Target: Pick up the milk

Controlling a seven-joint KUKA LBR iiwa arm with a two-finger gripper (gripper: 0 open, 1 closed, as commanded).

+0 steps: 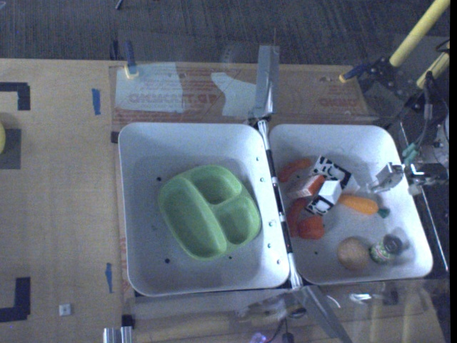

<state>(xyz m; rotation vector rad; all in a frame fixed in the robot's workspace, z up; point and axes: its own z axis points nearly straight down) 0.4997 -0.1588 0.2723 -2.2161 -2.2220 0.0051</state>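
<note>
Fingers (388,179) at right bin's (410,259) edge, seemingly parted, milk (327,184) well apart leftward, untouched

Two bins sit side by side on the tabletop (57,213). The left bin (139,148) holds a divided plate (208,211) near its middle. The right bin (357,138) holds the milk carton (327,186) toward its left half, with a carrot (358,205) just to its right. A tomato (310,227) lies in front of the carton. A potato (352,252) rests near the front wall, with a small can (386,249) beside it on the right. The hand (389,178) hangs over the right bin's right side, apart from the carton.
</note>
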